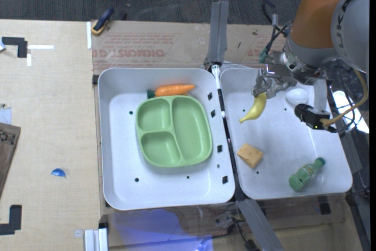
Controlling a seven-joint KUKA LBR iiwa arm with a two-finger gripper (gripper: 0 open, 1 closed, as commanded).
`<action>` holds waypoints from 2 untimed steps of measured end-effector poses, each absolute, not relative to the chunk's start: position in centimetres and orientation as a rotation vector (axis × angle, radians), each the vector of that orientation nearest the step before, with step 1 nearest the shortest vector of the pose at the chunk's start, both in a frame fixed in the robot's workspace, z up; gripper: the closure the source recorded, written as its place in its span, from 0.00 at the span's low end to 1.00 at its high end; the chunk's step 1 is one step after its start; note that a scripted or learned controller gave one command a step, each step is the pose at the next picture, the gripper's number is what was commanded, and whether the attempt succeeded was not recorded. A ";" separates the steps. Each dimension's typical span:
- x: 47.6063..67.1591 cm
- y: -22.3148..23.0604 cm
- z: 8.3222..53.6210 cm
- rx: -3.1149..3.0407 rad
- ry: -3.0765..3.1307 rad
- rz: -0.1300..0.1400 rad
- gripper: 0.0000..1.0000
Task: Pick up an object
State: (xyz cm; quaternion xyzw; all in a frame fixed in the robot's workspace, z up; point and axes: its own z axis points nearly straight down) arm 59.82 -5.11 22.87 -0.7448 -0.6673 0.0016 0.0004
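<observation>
My gripper (262, 90) pinches the banana's (254, 110) top end in the right bin (329, 185), upper right of frame — it dangles, so I'd lift straight and slowly to avoid swing.

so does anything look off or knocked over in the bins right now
The green bottle lies on its side in the right bin, not upright. The banana hangs tilted under the gripper; whether it is gripped is unclear.

Gripper (264, 86) holding banana (254, 110) above right bin (329, 185)
</observation>
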 end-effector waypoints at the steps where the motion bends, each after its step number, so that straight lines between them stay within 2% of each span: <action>1: 59.8 -5.1 22.9 -2.340 -2.097 0.004 0.00; 2: 54.5 -6.2 19.0 -2.177 -2.261 0.006 0.00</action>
